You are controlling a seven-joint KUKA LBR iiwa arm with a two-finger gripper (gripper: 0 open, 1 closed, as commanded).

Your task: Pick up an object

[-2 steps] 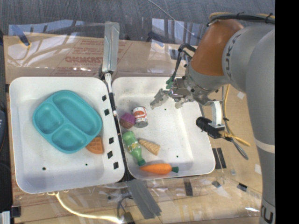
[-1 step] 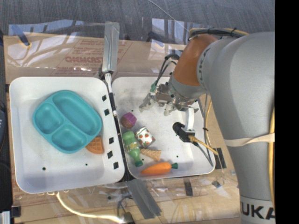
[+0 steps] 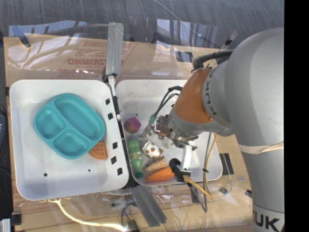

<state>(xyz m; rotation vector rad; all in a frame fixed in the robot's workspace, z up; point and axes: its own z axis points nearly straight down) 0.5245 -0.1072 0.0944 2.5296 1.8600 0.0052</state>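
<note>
My gripper (image 3: 157,135) hangs low in the right bin (image 3: 145,93), just above a white block with red spots (image 3: 152,150). Around it lie a purple piece (image 3: 132,125), green pieces (image 3: 135,154), a tan piece (image 3: 155,165) and an orange carrot-like piece (image 3: 159,175) near the bin's front wall. The wrist hides the fingertips, and no object shows between them.
The left bin (image 3: 29,178) holds a teal divided plate (image 3: 69,124) with an orange waffle-like piece (image 3: 98,151) at its front edge. A taped divider (image 3: 117,129) separates the bins. My arm covers the right bin's right half.
</note>
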